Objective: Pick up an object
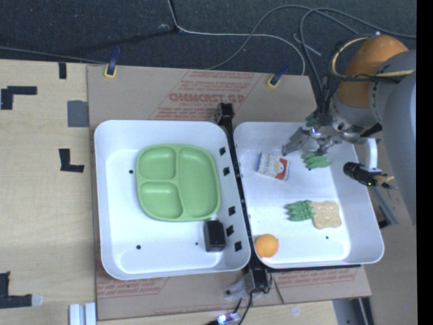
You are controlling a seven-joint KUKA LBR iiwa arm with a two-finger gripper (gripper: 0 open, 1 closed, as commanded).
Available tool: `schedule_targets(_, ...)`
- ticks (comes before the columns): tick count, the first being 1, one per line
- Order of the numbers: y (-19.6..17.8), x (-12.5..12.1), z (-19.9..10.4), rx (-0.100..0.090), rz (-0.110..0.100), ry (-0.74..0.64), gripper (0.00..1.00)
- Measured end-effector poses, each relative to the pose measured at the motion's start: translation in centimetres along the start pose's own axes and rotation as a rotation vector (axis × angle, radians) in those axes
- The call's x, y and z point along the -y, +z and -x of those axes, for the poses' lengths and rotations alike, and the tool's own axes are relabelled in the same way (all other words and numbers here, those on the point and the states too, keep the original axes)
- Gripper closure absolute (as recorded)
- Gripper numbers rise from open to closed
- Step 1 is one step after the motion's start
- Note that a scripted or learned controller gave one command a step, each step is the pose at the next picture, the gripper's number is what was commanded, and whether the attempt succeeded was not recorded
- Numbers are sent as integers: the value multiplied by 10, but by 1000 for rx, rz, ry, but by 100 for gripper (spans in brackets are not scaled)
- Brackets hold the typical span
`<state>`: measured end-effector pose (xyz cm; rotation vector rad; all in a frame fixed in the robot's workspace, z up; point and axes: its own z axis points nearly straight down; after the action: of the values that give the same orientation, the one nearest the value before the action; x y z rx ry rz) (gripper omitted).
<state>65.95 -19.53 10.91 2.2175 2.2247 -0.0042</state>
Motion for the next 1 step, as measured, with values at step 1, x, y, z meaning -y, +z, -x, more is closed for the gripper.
schedule_targets(1,17,-6,1,8,20,-1,0)
